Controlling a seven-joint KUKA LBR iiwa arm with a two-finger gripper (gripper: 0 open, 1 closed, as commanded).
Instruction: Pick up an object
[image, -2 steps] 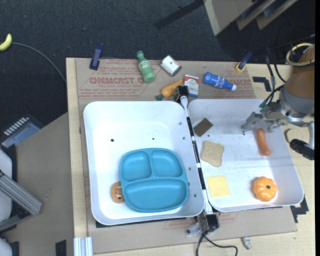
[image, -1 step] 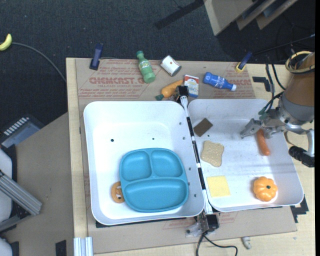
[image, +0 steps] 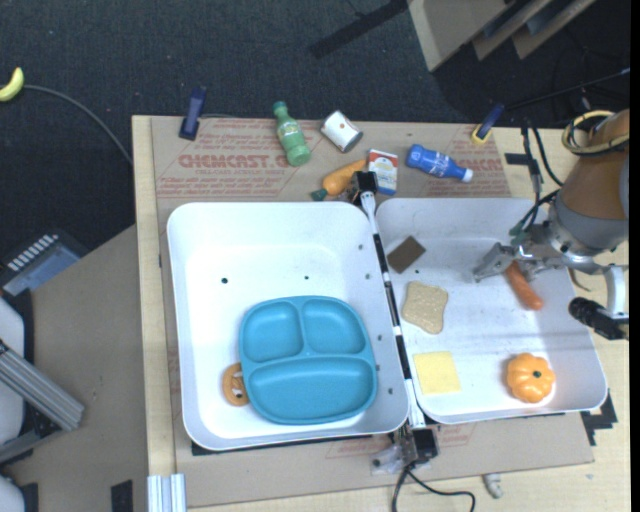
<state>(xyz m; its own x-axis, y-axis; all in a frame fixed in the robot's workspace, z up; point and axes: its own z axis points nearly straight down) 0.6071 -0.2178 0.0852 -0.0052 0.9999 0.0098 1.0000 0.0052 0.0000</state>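
Observation:
My gripper (image: 503, 266) hangs low over the far right part of the right bin (image: 590, 352), below the grey arm with its orange band. Its fingers look spread, so it reads as open. An orange carrot-like piece (image: 526, 289) lies slanted on the bin floor, and its upper end is right at the gripper. The same bin holds an orange pumpkin (image: 529, 378) at the front right, a yellow cheese square (image: 437, 372), a toast slice (image: 425, 306) and a small brown square (image: 405, 254).
The left bin (image: 200, 300) holds a blue divided plate (image: 307, 358) with a brown pretzel (image: 234, 385) at its left edge. Behind the bins lie a green bottle (image: 292, 134), a white can (image: 341, 130), a blue bottle (image: 438, 163) and a small carton (image: 381, 170).

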